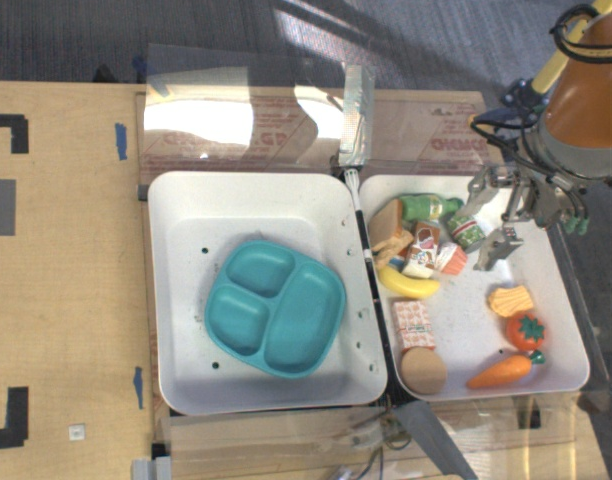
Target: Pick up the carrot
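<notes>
Carrot (502, 371) lying at near right corner of right bin (571, 298), beside tomato (526, 332), gripper (493, 230) hovering over bin's far side, well apart, fingers spread, nothing between them.

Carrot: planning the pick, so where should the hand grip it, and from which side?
Grip the carrot across its thick middle, coming from above. It lies flat, slanted, with the tomato close above its tip and the bin wall near.
</notes>
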